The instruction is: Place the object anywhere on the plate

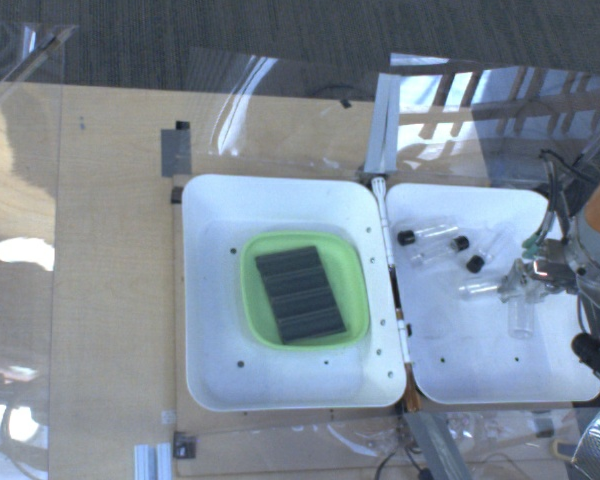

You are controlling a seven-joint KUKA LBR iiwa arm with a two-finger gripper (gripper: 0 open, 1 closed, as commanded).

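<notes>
A green square plate (354, 284) sits in the left white bin (210, 268). A dark grey ridged block (299, 294) lies flat on the plate, near its middle. Several clear vials lie in the right bin (450, 373): one with black caps (428, 236) at the upper left, another (479, 289) near the middle, a third (521, 319) lower right. My gripper (528, 274) hangs low over the right side of the right bin, among the clear vials. Whether anything is in its grasp is hidden by glare and the clear plastic.
A metal divider post (383, 128) rises behind the seam between the bins. The arm (592, 258) with its cables enters at the right edge. Clear plastic sheeting with glare covers the wooden bench (100, 268) around the bins.
</notes>
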